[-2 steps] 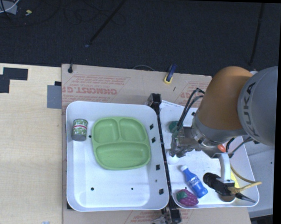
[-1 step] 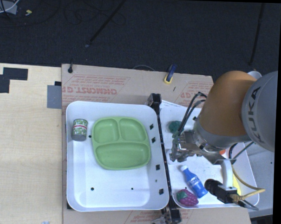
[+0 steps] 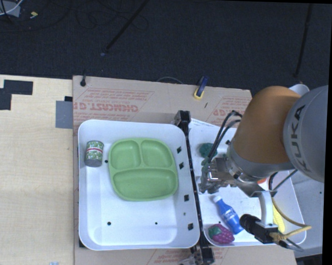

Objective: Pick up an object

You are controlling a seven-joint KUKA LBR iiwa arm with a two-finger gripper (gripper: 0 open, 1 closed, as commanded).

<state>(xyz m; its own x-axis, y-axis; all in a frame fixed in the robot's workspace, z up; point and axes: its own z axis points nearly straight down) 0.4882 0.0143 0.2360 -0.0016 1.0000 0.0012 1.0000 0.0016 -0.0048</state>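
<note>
1. Camera view: the gripper [image 3: 209,179] hangs low over the right bin [image 3: 296,202], near its left wall; whether it is wide or narrow I cannot tell.
2. Candidate objects lie just beside it: a blue bottle [image 3: 228,214], a purple fruit [image 3: 220,234], a teal item [image 3: 207,149] behind.
3. The left bin [image 3: 92,217] holds a green plate [image 3: 142,169] and a small can [image 3: 93,153].
4. Best descend squarely over the bottle, clear of the wall.
</note>
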